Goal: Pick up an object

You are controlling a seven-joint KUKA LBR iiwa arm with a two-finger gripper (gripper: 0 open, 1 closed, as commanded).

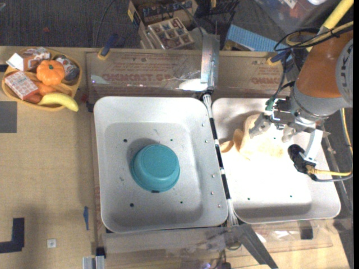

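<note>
The arm's tool (273,123) hangs over the right bin (280,206), by a pale yellowish object (247,136) near that bin's left wall; whether it grips anything I cannot tell. A teal bowl (156,167) sits upside down in the left bin (112,122)

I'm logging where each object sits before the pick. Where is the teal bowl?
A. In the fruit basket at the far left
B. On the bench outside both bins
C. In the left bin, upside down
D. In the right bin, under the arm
C: the teal bowl lies rim-down near the middle of the left bin, while the arm hangs over the right bin.
</note>
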